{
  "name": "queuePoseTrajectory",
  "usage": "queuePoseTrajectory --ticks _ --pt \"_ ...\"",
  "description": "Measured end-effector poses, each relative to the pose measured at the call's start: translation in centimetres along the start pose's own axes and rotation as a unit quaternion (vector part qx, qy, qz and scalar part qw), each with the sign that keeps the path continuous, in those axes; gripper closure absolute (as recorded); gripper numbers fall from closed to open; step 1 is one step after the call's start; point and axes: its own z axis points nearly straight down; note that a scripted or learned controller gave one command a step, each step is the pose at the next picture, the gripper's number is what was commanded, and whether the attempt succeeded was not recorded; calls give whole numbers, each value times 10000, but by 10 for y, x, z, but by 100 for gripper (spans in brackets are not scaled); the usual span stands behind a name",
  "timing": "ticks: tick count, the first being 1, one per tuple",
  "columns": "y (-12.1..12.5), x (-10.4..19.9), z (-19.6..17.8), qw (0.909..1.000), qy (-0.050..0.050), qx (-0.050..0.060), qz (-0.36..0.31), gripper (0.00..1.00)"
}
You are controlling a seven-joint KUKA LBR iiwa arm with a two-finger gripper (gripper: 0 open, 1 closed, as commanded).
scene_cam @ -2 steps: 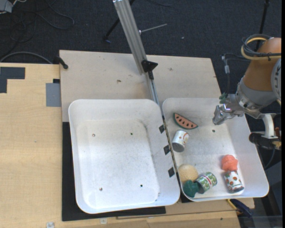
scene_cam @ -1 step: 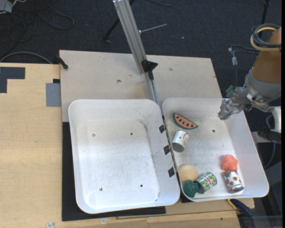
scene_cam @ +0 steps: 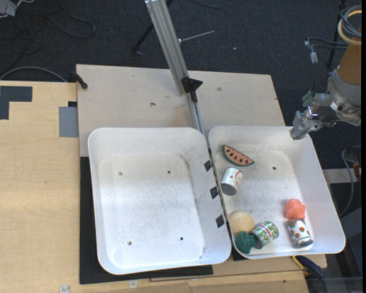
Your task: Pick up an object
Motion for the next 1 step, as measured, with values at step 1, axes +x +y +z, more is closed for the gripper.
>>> queuePoseTrajectory --ticks 1 --pt "4 61 0 10000 22 39 -18 100"
